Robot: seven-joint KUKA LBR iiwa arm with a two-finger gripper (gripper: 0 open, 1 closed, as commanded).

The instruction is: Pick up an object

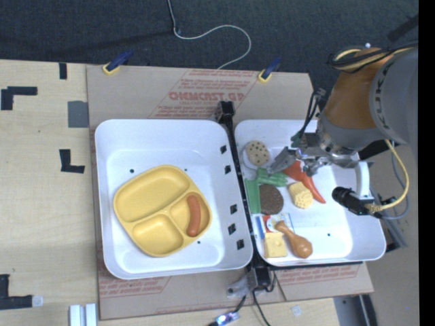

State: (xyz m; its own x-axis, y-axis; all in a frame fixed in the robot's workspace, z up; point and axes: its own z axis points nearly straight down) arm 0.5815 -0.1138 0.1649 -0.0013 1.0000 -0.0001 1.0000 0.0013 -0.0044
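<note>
An orange carrot (304, 176) is seen in the right bin (367, 246), its long axis slanting down to the right, directly under the jaws (304, 160). Whether these are spread or pinching cannot be told; the carrot's upper end is hidden beneath them. A corn piece (300, 195) lies just beside it.

The arm (380, 107) runs off the right edge — wrist hides the carrot's (304, 179) top.
</note>
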